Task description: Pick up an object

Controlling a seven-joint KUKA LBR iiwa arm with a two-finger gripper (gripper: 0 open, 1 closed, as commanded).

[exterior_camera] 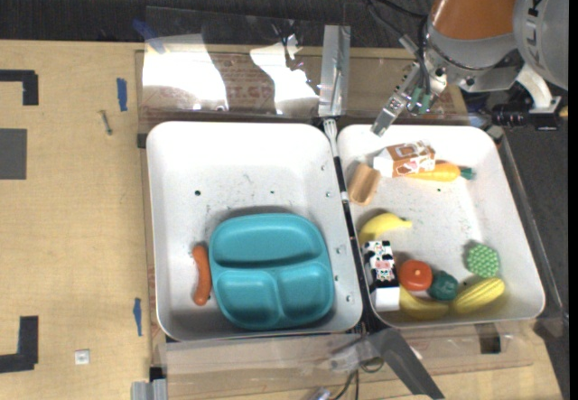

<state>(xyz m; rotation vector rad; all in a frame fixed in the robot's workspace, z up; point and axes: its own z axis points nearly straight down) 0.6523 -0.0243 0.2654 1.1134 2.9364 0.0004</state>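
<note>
Hovering above the right bin's (pixel 519 209) far rim, my tool (pixel 383 123) carried nothing; its grip state I could not tell. Just below lay the carrot (pixel 432 173), crowded against a carton (pixel 408 157), risking a snagged descent.

A robotics lab: the grey-and-orange industrial arm (pixel 492 5) hung over a plywood bench (pixel 63 236) marked with black tape, bearing two white bins (pixel 172 154) of toy food.

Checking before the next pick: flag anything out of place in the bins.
One oddity: the orange sausage lies on the left bin floor beside the teal tray, not in its compartments. The toy food in the right bin is merely jumbled.
</note>
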